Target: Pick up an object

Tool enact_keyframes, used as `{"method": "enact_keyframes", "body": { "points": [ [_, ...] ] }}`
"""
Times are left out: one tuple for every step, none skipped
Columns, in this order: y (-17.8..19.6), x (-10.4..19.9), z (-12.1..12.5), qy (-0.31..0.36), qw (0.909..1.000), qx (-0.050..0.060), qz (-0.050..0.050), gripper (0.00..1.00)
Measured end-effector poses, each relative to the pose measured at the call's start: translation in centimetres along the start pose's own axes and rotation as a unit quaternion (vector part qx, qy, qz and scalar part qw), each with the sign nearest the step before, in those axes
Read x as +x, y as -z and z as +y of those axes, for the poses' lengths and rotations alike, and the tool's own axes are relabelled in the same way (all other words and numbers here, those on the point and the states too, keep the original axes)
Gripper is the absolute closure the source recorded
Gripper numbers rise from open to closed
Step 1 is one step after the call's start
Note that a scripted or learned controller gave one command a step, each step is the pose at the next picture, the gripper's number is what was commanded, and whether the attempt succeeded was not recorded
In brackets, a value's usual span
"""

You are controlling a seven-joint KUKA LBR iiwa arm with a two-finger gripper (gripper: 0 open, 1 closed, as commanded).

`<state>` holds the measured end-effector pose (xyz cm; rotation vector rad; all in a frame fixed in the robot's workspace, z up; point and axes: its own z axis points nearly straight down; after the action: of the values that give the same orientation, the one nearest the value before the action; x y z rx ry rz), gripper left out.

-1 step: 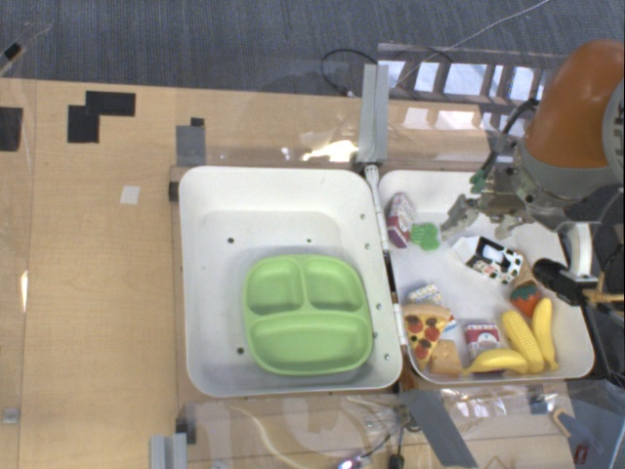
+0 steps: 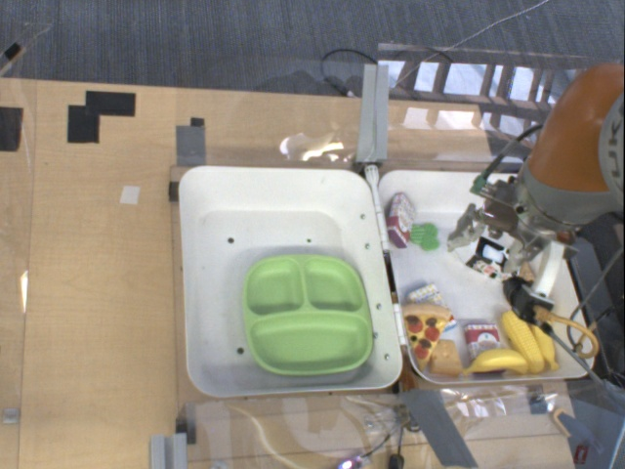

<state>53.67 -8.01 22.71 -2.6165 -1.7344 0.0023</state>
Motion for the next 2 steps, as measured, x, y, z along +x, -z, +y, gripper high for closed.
{"method": "enact_keyframes", "body": {
  "points": [
    [-10.3, -5.5, 0.1, 0.086, 0.9963, 0.001, 0.000, 0.00],
    [-11.3, -8.7, 4.9, 0.148, 0.9889, -0.004, 0.014, 0.00]
  ]
}}
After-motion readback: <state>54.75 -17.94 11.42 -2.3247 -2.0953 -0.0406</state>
